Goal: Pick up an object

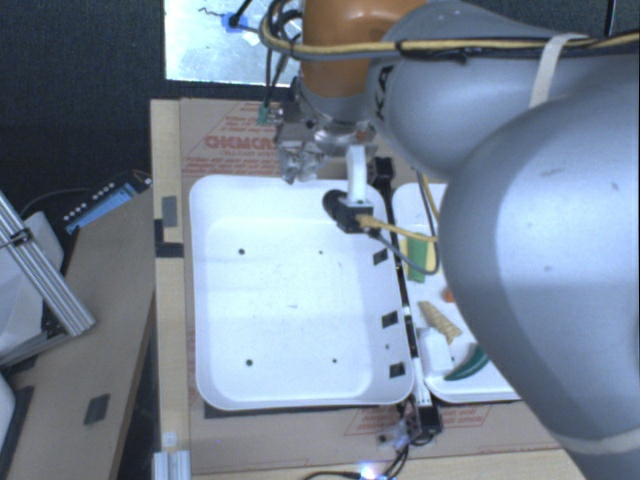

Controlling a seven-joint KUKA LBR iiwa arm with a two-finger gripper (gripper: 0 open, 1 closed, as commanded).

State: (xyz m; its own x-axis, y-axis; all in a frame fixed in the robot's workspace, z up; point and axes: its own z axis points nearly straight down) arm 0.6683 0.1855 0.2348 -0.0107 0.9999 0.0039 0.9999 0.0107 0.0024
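Observation:
My gripper (pixel 325 168) hangs below the orange wrist band, over the far edge of the left white bin (pixel 290 298). Nothing shows in its grasp. The arm covers most of the right bin (pixel 405 203). Along that bin's visible left strip lie a yellow-green object (pixel 420 253), a tan wedge-shaped piece (pixel 440 320), a white item (pixel 436 350) and a dark green curved object (pixel 466 366). A small reddish bit (pixel 447 294) peeks out beside the arm. The gripper is to the upper left of these objects and apart from them.
A yellow cable (pixel 390 230) runs from the wrist across the divider between the bins. Black clips (pixel 390 320) line that divider. Brown cardboard (pixel 230 138) lies under the bins. An aluminium frame (pixel 45 288) stands at the left.

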